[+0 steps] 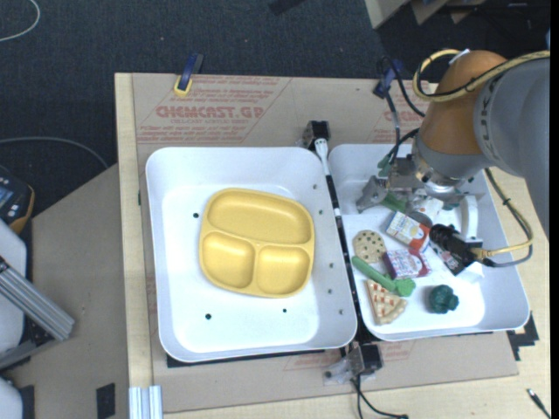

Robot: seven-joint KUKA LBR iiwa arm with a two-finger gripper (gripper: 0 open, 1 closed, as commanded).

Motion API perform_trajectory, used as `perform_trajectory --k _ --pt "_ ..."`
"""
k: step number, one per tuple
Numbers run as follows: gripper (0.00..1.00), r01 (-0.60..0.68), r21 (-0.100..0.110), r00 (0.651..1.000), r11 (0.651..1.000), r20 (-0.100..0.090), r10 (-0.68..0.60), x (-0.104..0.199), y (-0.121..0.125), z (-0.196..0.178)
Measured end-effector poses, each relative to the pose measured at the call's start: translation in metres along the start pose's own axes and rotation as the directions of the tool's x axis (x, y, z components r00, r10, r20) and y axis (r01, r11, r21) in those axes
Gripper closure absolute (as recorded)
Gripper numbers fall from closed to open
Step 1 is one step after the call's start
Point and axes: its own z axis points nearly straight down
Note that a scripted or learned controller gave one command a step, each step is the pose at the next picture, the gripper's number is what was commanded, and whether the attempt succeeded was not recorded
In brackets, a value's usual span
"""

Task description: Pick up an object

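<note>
Below gripper (410, 201), grasp state unclear: small carton (403, 226) in right bin (502, 299).

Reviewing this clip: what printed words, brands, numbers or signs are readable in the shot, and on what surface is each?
"CHEMCAST GP": large red print on the brown protective sheet covering the bench, behind the left bin.
Smaller red lines around it on the same sheet: too blurred to read.
Red print at the sheet's back right: too blurred to read.
Small packets in the right bin: print too small to read.
</note>
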Motion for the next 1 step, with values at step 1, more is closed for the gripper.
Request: perform_trajectory --k 1 --pt "0.0 0.001 -0.008 1.0 1.0 0.001 -0.001 0.0005 0.0012 0.0174"
